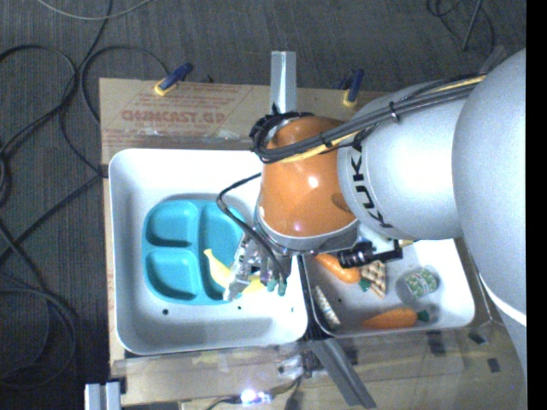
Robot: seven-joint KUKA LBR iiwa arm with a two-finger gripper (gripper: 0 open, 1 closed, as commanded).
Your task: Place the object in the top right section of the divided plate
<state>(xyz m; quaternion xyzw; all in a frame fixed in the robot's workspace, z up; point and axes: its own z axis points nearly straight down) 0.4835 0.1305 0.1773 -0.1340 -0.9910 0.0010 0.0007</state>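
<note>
While the gripper hangs over the divided plate | a yellow object sits at its fingertips — you can't tell if the fingers clamp it | release into the top right section is left — judged near done

Robotics lab: plywood bench with clamps, loose cables on grey carpet, white bins.
</note>
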